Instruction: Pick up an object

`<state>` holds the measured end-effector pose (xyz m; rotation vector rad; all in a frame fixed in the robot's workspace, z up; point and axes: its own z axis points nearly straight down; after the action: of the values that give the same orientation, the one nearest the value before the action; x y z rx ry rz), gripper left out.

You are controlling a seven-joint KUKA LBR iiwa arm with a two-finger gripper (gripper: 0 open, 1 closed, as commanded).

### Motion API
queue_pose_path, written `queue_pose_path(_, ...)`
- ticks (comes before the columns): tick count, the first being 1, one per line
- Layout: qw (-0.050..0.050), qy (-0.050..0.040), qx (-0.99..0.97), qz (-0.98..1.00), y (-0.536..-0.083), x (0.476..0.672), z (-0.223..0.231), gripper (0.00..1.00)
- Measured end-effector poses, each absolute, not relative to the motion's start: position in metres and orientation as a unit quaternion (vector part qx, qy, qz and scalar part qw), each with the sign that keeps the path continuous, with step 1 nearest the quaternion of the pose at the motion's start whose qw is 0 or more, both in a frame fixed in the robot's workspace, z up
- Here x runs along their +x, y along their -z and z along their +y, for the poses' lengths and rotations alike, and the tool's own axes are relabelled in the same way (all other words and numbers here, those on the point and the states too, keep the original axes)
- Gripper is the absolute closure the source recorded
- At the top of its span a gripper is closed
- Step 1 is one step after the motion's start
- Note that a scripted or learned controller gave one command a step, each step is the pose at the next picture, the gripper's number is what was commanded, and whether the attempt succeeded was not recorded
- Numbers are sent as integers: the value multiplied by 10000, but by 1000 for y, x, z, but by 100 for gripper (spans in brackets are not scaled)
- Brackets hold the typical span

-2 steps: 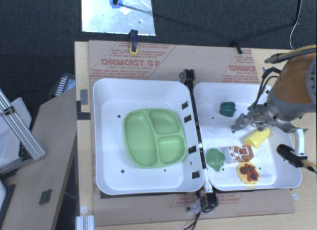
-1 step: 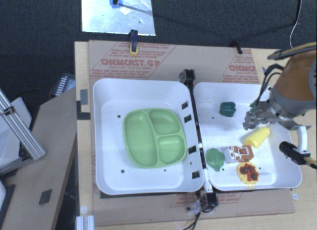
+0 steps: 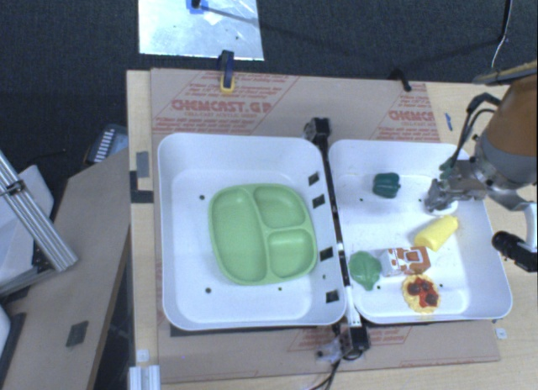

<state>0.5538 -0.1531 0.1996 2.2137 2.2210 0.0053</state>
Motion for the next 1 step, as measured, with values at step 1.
queue_pose_path(1, 23, -12, 7058, 7084, -226, 555, -153, 100)
